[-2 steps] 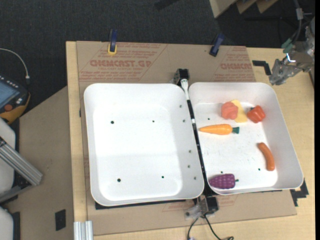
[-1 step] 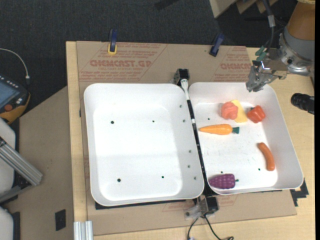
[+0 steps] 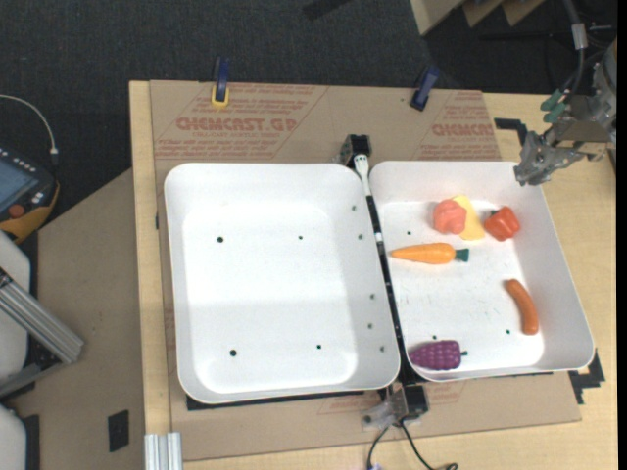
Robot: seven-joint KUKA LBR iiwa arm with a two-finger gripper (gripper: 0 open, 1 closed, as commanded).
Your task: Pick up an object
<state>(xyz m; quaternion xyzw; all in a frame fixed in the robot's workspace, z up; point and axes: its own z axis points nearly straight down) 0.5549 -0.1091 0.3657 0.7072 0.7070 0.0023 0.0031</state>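
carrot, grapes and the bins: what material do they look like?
Carrot: probably moulded plastic, a toy; uniform orange with a soft sheen and a plain green stub. Grapes: likely plastic or rubber too; one bumpy purple lump, fairly matte. Bins: thin formed white plastic by the look; rounded corners, smooth lip, slight gloss. None of this is certain from above.

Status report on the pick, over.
Hand over right bin's far corner, holding nothing. Carrot, sausage, grapes untouched. Nothing in the way.

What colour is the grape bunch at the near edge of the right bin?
Purple, in the camera view: grape bunch.
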